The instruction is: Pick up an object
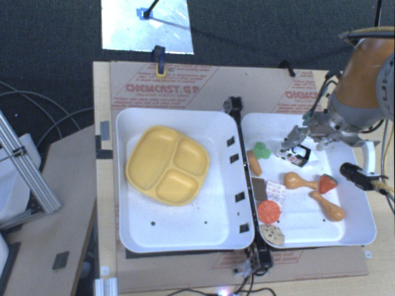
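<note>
The gripper (295,145) hangs low over the far part of the right bin (364,227), right above a small black-and-white item (298,157); whether its jaws are open or closed cannot be told, and nothing is visibly held. Just left lies a green toy (261,150), with an orange carrot-like piece (253,163) nearer the bin's left wall. Nearer are two tan drumsticks (300,180), a strawberry (328,183), a tomato slice (268,211) and a cookie (271,233). A yellow divided plate (167,164) sits in the left bin (133,239).
</note>
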`<action>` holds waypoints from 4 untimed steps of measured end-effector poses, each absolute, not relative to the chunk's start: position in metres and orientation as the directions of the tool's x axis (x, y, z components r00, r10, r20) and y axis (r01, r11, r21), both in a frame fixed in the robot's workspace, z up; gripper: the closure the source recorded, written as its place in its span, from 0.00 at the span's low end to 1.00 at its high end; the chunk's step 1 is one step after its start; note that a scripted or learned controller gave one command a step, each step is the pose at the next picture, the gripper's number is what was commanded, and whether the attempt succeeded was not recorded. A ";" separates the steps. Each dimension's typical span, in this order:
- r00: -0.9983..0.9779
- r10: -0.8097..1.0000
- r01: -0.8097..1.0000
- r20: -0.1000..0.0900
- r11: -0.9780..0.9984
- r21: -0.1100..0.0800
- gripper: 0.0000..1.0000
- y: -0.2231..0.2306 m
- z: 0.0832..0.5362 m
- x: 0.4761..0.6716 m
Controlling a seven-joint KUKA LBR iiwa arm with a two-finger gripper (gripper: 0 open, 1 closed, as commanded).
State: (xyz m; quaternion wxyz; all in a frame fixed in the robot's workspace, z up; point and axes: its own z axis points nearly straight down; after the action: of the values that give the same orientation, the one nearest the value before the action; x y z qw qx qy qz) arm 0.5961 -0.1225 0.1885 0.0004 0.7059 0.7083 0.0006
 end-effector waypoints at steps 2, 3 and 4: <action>-0.006 1.000 0.999 -0.013 0.006 0.034 0.00 -0.143 0.102 0.593; -0.007 1.000 0.999 -0.010 0.007 0.046 0.00 -0.150 0.100 0.584; -0.006 1.000 1.000 -0.007 0.006 0.027 0.00 -0.159 0.099 0.608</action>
State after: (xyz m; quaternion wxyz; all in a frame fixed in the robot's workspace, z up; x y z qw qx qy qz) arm 0.6077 -0.1589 0.0991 0.0122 0.7048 0.7093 0.0070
